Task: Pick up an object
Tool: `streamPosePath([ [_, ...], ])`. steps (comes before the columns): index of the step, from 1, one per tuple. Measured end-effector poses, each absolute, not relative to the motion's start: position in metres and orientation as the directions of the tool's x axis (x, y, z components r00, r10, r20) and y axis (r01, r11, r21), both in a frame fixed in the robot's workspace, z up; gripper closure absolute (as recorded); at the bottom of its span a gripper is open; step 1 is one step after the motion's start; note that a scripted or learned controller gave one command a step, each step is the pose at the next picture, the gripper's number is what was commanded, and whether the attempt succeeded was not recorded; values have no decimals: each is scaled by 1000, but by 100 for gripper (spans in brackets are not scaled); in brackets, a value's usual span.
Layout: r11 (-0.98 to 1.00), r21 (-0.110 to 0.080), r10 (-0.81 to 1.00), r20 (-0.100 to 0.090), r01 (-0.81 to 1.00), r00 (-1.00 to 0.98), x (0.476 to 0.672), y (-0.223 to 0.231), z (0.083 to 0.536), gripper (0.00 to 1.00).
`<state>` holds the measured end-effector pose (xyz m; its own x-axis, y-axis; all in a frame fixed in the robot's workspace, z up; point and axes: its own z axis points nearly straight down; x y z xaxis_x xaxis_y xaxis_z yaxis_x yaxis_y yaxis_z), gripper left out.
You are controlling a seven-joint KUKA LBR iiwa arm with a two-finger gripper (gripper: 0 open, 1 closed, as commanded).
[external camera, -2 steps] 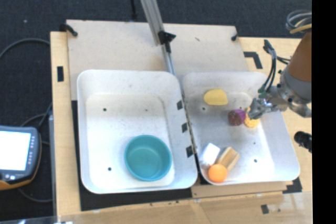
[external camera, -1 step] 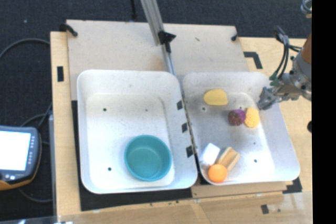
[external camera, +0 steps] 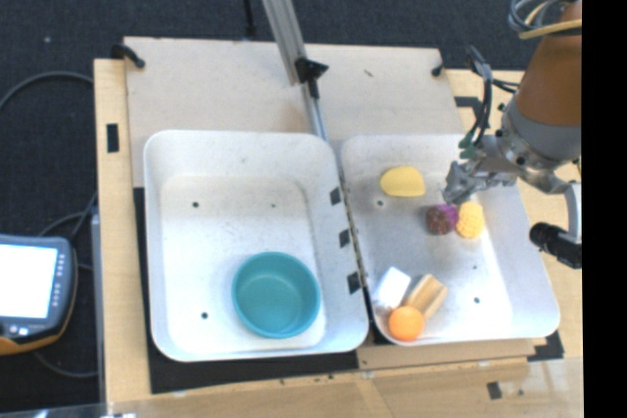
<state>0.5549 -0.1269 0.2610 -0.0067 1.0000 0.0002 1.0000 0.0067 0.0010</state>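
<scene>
My gripper (external camera: 458, 186) hangs over the right bin (external camera: 509, 294), near its far right side. Just below it in the view lie a small purple object (external camera: 441, 219) and a yellow knobbly object (external camera: 471, 220), touching each other. A smooth yellow lemon-shaped object (external camera: 403, 181) lies to the gripper's left. At the bin's front left corner sit a white block (external camera: 393, 286), a tan block (external camera: 427, 293) and an orange ball (external camera: 406, 323), bunched together. Nothing is seen held by the gripper.
The left bin (external camera: 196, 210) holds a teal bowl (external camera: 276, 295) near its front. A slanted metal rail (external camera: 284, 15) runs from the top down to the gap between the bins. A tablet (external camera: 29, 289) lies off the bench at the left.
</scene>
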Motion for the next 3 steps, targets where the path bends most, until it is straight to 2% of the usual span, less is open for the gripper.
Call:
streamPosePath([
  [2, 7, 1, 1000, 0, 1000, -7, 589, -32, 262, 100],
  [3, 8, 2, 1000, 1, 1000, -8, 595, 30, 262, 100],
])
